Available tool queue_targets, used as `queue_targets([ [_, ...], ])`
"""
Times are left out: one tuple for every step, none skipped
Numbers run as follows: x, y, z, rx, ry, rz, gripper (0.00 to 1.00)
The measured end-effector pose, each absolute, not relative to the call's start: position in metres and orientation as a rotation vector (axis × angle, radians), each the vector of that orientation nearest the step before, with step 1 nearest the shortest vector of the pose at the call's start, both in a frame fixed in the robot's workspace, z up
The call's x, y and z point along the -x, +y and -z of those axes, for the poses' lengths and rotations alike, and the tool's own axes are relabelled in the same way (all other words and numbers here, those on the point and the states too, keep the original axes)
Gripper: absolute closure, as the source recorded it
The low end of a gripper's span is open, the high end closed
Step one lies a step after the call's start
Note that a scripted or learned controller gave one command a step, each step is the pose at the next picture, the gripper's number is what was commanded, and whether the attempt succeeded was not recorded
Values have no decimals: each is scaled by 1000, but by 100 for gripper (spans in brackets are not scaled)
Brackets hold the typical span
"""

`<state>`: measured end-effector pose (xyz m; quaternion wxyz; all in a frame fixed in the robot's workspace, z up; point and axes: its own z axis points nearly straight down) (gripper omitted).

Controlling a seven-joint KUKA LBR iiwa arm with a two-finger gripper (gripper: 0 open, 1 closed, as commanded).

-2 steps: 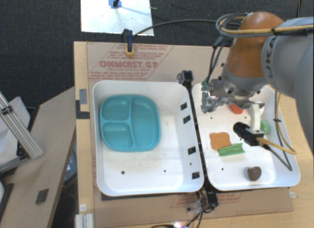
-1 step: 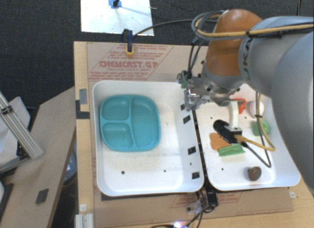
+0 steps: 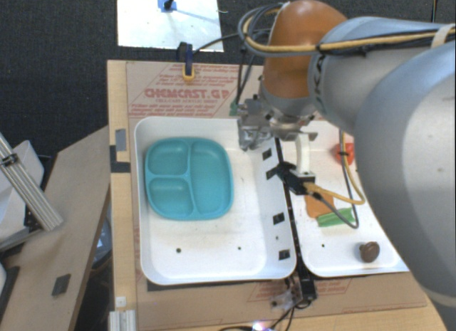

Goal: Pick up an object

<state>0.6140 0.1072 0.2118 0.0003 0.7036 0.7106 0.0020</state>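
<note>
Gripper [image 3: 251, 137] sits at the far end of the bins, over the wall shared by left bin [image 3: 214, 251] and right bin [image 3: 335, 258], just past the far right corner of the teal plate [image 3: 189, 178] and apart from it; wrist and orange band hang right above it, so open, closed or gripping can't be told from this angle; grey arm comes in from the right and covers much of the right bin's far and right side. Candidate objects: teal plate, three compartments, lies flat in the far left part of the left bin; orange piece [image 3: 318, 205] lies mid right bin near the divider, green piece [image 3: 335, 218] just beside it on the near side, looks touching; brown round lump [image 3: 368, 251] lies alone near the right bin's near right corner, well apart from the gripper; red-orange item [image 3: 345, 153] lies further back, partly hidden by the arm. Both bins rest on a brown sheet [image 3: 185, 84] with red print.
</note>
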Motion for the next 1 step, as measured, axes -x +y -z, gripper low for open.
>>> queue_targets([
  [-613,104,-212,-2215,2227,-2,0],
])
